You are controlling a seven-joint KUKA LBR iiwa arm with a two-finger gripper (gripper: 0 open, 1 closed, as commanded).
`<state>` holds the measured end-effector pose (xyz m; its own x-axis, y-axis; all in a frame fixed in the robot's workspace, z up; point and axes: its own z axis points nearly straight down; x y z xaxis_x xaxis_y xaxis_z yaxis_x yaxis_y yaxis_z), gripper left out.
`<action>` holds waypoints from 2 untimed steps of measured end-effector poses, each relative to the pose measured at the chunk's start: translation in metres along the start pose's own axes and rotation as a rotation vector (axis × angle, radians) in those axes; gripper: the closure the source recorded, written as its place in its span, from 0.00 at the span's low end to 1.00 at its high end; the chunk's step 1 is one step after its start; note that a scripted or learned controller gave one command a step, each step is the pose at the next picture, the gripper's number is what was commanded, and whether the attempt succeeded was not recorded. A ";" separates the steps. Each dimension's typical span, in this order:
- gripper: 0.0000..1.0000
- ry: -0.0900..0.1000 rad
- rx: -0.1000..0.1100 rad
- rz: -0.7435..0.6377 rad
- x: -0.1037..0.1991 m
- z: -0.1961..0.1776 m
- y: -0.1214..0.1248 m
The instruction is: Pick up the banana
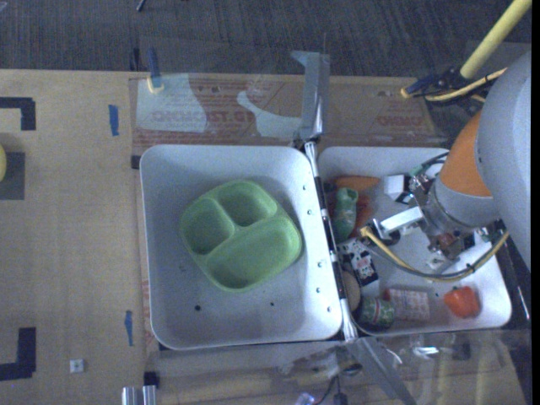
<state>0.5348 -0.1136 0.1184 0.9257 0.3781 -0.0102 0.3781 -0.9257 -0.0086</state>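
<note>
My gripper (440, 245) hangs low over the middle of the right bin (498, 315), under the grey wrist and its orange band. A pale yellowish curved thing (349, 290) lies against that bin's left wall, about a hand's width left of and below the gripper; it may be the banana, but I cannot tell. The arm hides the bin floor right under the gripper.
In the right bin lie an orange thing (358, 182), a green packet (344, 210), a black-and-white item (363, 261), a green can (376, 312), a pinkish packet (413, 302) and a red pepper (462, 302). The left bin (169, 310) holds a green divided plate (240, 234).
</note>
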 end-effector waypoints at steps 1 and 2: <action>0.00 0.005 -0.004 0.176 0.040 0.034 0.020; 0.00 0.002 0.000 0.111 -0.040 0.000 0.063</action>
<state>0.5211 -0.1870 0.1184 0.9619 0.2734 -0.0089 0.2733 -0.9619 -0.0073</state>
